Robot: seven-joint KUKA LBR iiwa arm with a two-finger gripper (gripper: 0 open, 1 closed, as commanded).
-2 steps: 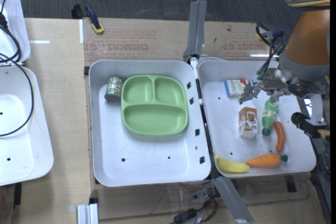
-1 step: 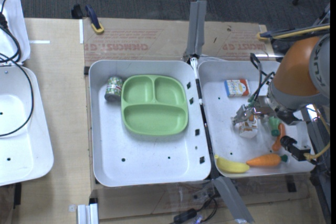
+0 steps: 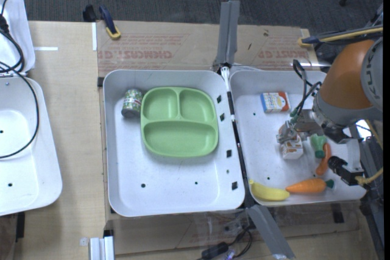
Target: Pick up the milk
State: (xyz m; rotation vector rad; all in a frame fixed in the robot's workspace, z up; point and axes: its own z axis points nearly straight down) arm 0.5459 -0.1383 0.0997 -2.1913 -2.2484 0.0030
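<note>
Left bin point(image 3: 122, 192): green tray point(image 3: 180, 122) in the middle, small can point(image 3: 131, 103) just beside the tray's left edge. Right bin point(image 3: 256, 149): blue-orange box point(image 3: 274, 101) near the back, carrot point(image 3: 306, 187) and banana point(image 3: 269, 192) along the front wall, second small carrot point(image 3: 323, 159) at right. Milk point(image 3: 292, 147), a small carton, sits mid-bin. Gripper point(image 3: 289, 133) is right over the milk, at its top; can't tell how far open, or if it grips anything.

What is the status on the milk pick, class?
Hand down over milk carton in right bin; grasp unclear. Small carrot close beside it.
</note>
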